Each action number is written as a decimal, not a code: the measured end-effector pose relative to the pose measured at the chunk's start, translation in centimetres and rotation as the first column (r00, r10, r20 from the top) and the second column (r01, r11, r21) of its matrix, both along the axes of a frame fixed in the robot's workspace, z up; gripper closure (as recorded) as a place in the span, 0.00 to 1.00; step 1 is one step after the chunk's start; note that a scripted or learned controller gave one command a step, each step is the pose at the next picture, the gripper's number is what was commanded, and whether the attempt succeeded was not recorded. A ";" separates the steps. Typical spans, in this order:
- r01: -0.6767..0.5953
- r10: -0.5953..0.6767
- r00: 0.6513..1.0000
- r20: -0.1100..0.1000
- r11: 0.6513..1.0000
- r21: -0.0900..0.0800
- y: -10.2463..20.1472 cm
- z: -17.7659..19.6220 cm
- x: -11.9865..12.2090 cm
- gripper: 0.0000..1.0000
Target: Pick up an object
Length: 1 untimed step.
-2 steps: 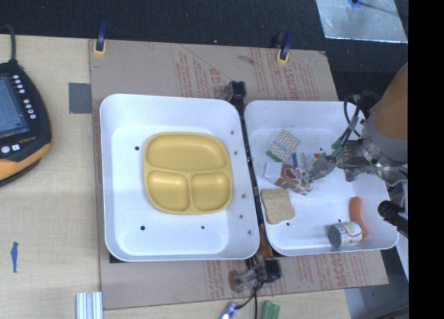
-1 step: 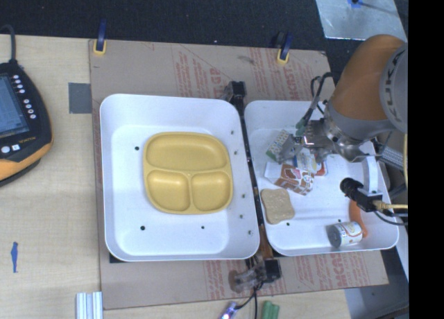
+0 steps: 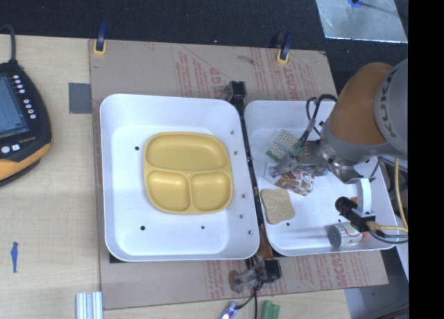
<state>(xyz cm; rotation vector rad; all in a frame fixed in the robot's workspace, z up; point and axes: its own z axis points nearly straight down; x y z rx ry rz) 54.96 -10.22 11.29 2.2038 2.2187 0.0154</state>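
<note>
Here the gripper (image 3: 291,161) is down in the right bin (image 3: 316,238), reaching in from the right under the arm's orange band (image 3: 357,106). Whether its tips are closed on anything, I cannot tell. A red-patterned packet (image 3: 300,182) lies touching it, just below, and a green-and-white packet (image 3: 280,144) sits just above. A tan sponge-like piece (image 3: 277,206) rests below the red packet, near the bin's left wall. A small grey-capped bottle (image 3: 343,234) lies by the bin's bottom rim, well apart. The middle floor of that bin is open. The left bin (image 3: 118,172) holds a yellow divided plate (image 3: 187,172).
</note>
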 end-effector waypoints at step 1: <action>-0.005 0.005 1.000 0.004 1.000 -0.003 -0.1 1.2 0.2 1.00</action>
